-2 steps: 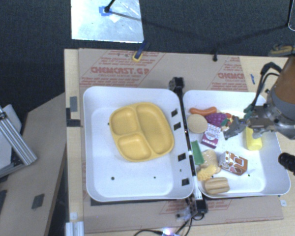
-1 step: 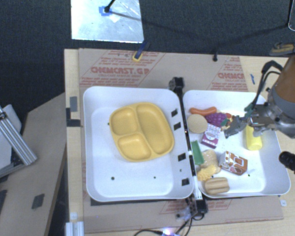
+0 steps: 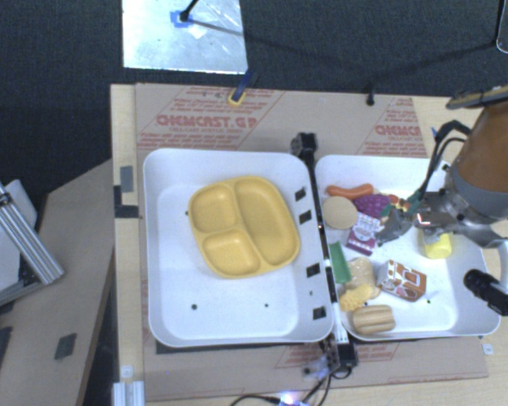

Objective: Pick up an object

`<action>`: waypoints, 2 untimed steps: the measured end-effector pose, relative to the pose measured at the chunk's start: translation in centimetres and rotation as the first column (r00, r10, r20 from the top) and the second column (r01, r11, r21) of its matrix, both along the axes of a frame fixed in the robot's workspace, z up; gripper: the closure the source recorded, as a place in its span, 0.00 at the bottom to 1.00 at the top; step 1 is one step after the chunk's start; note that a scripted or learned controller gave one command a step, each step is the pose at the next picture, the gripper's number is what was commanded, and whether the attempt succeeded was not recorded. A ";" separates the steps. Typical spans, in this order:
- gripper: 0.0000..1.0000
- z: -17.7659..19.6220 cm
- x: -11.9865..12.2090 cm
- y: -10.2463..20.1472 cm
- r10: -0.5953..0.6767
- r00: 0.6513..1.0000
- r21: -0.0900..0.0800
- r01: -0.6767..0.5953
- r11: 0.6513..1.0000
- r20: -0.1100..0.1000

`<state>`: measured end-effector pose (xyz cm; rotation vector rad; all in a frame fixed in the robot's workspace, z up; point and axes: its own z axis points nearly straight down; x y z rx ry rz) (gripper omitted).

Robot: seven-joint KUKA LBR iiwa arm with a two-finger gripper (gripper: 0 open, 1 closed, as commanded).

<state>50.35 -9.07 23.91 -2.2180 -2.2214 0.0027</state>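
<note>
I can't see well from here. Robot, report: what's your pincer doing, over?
Pincer low in right bin, among toy food. Nothing seen between its fingers. Purple grapes and a packet crowd it. Yellow tray sits in left bin.

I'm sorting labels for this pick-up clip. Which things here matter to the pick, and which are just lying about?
For the pick:
gripper
right bin
purple grapes
carrot
red packet
bread roll
yellow bottle

Lying about:
left bin
yellow divided plate
cardboard sheet
</note>
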 end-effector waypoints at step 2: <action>0.00 -9.4 0.8 0.5 -0.001 1.000 0.001 0.001 1.000 -0.001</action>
